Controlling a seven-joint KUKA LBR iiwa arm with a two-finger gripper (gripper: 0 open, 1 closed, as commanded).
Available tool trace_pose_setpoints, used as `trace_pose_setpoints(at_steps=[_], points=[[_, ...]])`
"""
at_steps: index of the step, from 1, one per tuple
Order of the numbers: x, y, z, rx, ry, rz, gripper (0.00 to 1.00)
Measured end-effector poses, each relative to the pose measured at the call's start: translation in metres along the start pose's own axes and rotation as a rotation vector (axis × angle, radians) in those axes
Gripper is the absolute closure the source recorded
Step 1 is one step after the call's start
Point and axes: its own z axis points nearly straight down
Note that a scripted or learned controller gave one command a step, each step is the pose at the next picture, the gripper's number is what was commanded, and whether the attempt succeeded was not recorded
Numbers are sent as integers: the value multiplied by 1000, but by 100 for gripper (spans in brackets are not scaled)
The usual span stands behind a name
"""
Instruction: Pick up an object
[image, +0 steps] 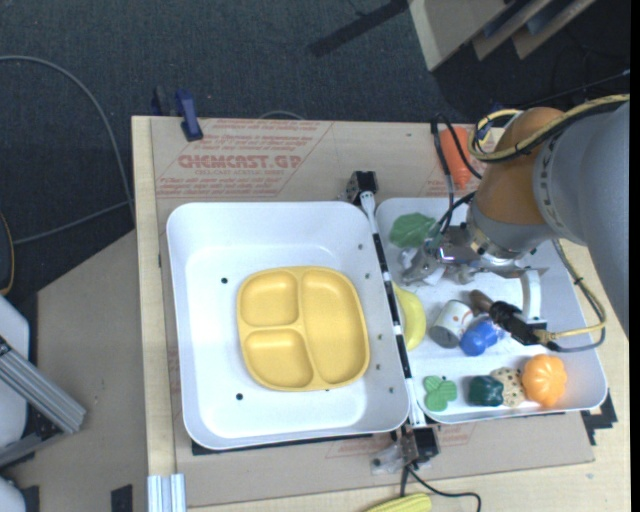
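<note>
The left bin (200, 330) is holding a yellow divided plate (300, 328). The gripper (425, 262) is hovering low in the right bin (585, 395), apparently empty; small toys, including an orange pumpkin (545, 378), are lying nearby.

Yellow divided plate (300, 328); white bins (200, 300); orange pumpkin (545, 378); blue ball (479, 337)

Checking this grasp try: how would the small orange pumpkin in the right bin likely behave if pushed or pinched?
The pumpkin looks round and smooth, so it may roll or slip from a pinch. It sits against the bin wall and a speckled piece, which probably limits rolling. It seems a light toy.
</note>
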Motion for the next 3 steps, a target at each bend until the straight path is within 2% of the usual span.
trace_pose_setpoints(at_steps=[1, 2, 3], points=[[-51, -6, 0, -2, -3, 1, 0], [-87, 59, 0, 18, 10, 0, 0], [-107, -15, 0, -1, -2, 1, 0]])
